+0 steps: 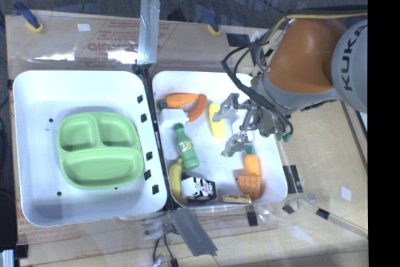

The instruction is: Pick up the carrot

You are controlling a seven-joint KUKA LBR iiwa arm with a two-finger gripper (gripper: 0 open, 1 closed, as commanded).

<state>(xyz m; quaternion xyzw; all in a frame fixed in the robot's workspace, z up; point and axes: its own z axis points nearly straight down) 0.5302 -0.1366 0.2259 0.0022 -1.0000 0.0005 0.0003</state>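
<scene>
The carrot [180,100], orange with a green stub at its left end, lies at the back of the right bin [275,162]. My gripper [232,126] hangs over the middle of that bin, to the right of the carrot and apart from it. Its two fingers [229,105] are spread open with nothing between them. A yellow piece [217,121] lies just left of the gap.
An orange sausage-like piece [197,107] touches the carrot's right end. The right bin also holds a green bottle [186,147], a banana [175,179], a black-and-white carton [199,189], and orange pieces [250,174]. The left bin holds a green divided plate [99,149].
</scene>
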